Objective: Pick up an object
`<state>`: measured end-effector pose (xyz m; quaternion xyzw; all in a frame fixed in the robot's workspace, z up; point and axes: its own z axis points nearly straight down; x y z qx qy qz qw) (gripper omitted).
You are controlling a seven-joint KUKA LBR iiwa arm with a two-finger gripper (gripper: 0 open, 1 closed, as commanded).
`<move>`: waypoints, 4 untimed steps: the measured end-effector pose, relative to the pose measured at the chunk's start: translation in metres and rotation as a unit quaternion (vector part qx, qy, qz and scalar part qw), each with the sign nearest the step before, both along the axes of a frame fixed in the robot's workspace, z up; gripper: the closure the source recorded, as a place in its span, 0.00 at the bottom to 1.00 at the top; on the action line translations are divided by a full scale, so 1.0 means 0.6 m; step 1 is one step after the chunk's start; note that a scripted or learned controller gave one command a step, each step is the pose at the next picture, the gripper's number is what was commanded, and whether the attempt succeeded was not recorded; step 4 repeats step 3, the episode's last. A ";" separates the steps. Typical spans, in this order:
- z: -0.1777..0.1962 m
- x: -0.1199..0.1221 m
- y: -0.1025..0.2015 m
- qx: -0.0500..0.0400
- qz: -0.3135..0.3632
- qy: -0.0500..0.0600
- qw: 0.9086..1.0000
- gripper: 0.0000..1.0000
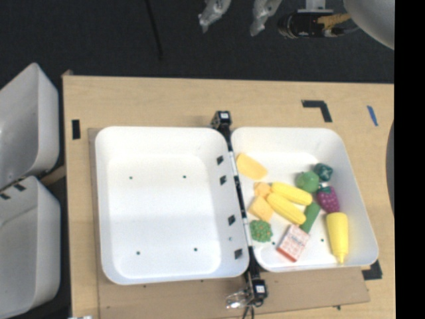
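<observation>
Tool (240, 15) raised high above the far edge of the table (159, 102), its two fingers spread apart with a clear gap between them, gripping nothing and touching nothing. All candidate objects lie well below and nearer the viewer than the tool, packed into the right bin (302, 138); the left bin (159, 205) sits beside it, further to the tool's lower left. Closest to the tool's line of descent is a yellow wedge (251, 167), lying apart from the rest. Beyond it a tight cluster: two corn cobs (287, 200) touching each other, a green pepper (307, 181), purple grapes (327, 198), a dark green piece (323, 172). Furthest from the tool lie a broccoli floret (260, 230), a red and white carton (293, 242) and a yellow cob (337, 236) near the bin's front wall. Likely failure: a descent into the cluster, where fingers land on neighbouring toys or wedge two at once, so the grip slips. Rounded, smooth shapes may squirt out on closing. Items near the wall risk a finger striking the rim
</observation>
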<state>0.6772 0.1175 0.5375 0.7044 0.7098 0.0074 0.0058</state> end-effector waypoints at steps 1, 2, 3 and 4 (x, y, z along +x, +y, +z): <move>-0.557 0.016 0.021 -0.003 -0.004 0.017 1.000 0.00; -0.543 0.002 0.101 -0.001 -0.001 0.010 1.000 0.00; -0.373 0.024 -0.044 -0.002 -0.007 0.005 1.000 0.00; -0.373 0.024 -0.044 -0.002 -0.007 0.005 1.000 0.00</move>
